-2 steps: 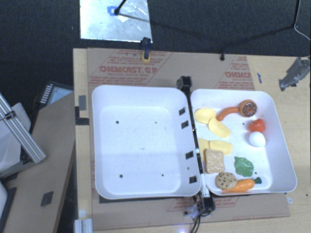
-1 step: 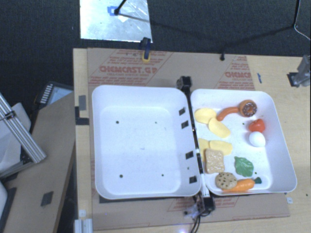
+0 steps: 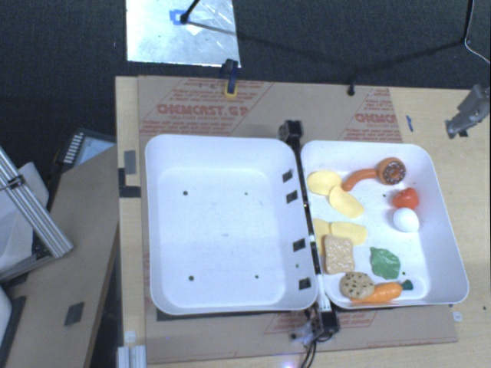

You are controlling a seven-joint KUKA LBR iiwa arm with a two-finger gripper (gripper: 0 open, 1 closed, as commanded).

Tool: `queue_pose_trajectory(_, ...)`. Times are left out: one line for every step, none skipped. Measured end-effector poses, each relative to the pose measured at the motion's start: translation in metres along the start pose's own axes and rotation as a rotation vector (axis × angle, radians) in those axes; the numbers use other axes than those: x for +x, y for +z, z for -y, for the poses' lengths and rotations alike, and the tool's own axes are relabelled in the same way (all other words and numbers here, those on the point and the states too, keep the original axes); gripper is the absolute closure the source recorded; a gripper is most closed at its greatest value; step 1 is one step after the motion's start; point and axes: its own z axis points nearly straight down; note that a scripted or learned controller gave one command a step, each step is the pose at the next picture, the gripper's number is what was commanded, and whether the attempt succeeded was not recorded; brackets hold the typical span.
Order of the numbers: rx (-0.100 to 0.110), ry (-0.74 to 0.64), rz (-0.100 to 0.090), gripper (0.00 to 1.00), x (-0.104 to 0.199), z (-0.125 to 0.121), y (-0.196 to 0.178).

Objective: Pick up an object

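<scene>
The right bin (image 3: 441, 228) holds several toy foods. Among them are a chocolate donut (image 3: 393, 171), an orange sausage (image 3: 359, 178), a red tomato (image 3: 406, 198) and a white egg (image 3: 405, 220). Yellow chips (image 3: 345, 202) lie near the bin's left wall. Along the front lie a cracker (image 3: 338, 254), a cookie (image 3: 357, 285), a carrot (image 3: 380, 292) and a green leaf (image 3: 385, 262). My gripper (image 3: 466, 116) is a grey shape at the right edge of the view, above the bench and behind the right bin's far right corner, apart from all the objects.
The left bin (image 3: 222, 221) stands beside the right one, with black clips (image 3: 295, 198) along the shared wall. A yellow clamp (image 3: 230, 79) sits at the bench's far edge. A shiny metal plate (image 3: 182, 21) lies beyond it. An aluminium rail (image 3: 31, 213) slants at the left.
</scene>
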Motion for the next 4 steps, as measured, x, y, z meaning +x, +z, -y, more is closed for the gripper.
queue_pose_trajectory(-0.005,-0.005,0.001,1.0,0.0,-0.001,-0.012)
queue_pose_trajectory(-0.004,-0.005,0.001,0.0,0.0,-0.001,-0.011)
queue_pose_trajectory(-0.008,-0.009,0.002,1.0,0.0,-0.001,-0.023)
queue_pose_trajectory(-0.007,-0.01,0.002,0.0,0.0,-0.001,-0.022)
